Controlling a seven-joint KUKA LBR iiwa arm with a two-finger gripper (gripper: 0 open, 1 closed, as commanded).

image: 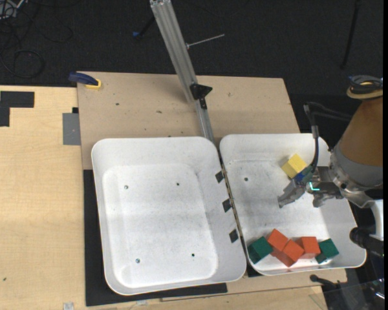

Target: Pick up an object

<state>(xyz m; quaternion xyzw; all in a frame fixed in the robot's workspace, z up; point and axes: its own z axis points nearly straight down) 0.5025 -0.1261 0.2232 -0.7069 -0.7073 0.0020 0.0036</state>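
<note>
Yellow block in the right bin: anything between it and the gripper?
Nothing visible. The yellow block lies up-left of the gripper, with bare bin floor between them. The orange and green blocks sit clustered at the right bin's near edge, out of the way.

White bins (161, 150), yellow block (294, 165), orange blocks (291, 247) (green ones (260, 248) flanking), tan bench (149, 105)

Two shallow white bins sit side by side, the left bin (156, 215) and the right bin (262, 166). The blocks number six: one yellow block (295, 165), three orange-red blocks (277, 239) (289, 253) (309, 245), and two green blocks (260, 248) (327, 250).
</note>
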